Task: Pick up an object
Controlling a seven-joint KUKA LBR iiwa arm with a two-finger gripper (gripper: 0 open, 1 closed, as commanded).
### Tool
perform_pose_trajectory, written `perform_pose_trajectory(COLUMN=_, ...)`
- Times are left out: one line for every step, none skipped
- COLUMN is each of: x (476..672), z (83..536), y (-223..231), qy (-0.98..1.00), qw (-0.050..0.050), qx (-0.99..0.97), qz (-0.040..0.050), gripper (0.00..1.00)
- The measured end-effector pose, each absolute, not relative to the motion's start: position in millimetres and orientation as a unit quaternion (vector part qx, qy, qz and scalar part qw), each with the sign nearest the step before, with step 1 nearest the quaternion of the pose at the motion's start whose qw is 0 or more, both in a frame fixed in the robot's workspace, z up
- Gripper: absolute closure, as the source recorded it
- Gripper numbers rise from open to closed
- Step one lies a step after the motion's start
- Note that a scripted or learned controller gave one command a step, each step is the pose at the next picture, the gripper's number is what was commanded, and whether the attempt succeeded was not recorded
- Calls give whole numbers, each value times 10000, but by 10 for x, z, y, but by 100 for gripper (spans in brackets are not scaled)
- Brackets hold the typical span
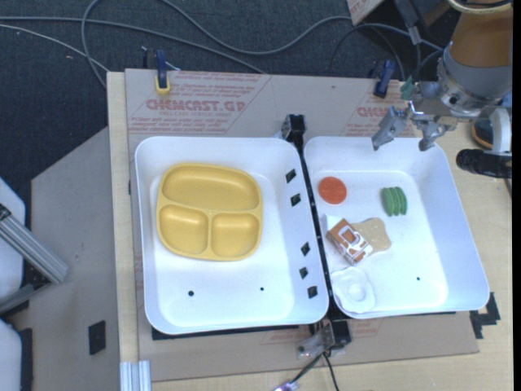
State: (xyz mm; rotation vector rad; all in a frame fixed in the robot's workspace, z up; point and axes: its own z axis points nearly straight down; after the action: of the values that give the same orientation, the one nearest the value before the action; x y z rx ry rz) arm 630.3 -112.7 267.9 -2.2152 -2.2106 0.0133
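Note:
My gripper (404, 137) hangs open above the far rim of the right bin (456, 243), with nothing between its fingers. In that bin lie an orange-red disc (332, 190), a green ridged piece (395, 200), a tan slice (376, 233) with an orange-and-white block (348, 243) against it, and a small white cup (355, 288) at the near edge. The green piece sits just below and in front of the gripper, apart from it.
The left bin (277, 292) holds a yellow three-compartment tray (210, 211). A black clip strip (303, 218) joins the two bins. Cables and blue clamps (162, 69) lie along the bench's far edge. The arm's orange band (482, 23) rises at the top right.

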Motion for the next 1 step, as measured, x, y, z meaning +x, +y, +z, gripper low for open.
perform_pose_trajectory(x=6323, z=2758, y=-1123, qy=-7073, qw=7, qx=-7070, qz=0, gripper=0)
